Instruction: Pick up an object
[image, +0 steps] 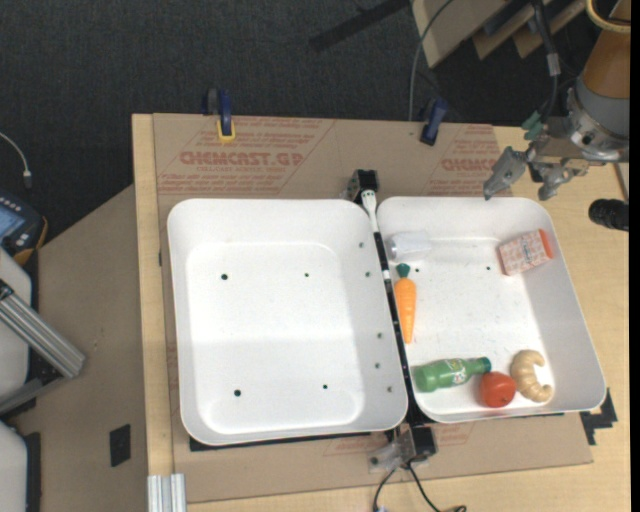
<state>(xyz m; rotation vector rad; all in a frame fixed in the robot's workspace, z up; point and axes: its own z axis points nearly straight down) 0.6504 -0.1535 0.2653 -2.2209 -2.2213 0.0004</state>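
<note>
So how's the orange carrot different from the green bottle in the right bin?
The orange carrot with a green top lies lengthwise along the bin's left wall; the green plastic bottle lies crosswise near the front. The carrot tapers to a point; the bottle is blunt, touching a red tomato. Both lie flat in the right white bin.

Two blue clamps (221, 108) on brown board (300, 150), dark carpet (150, 50)
</note>
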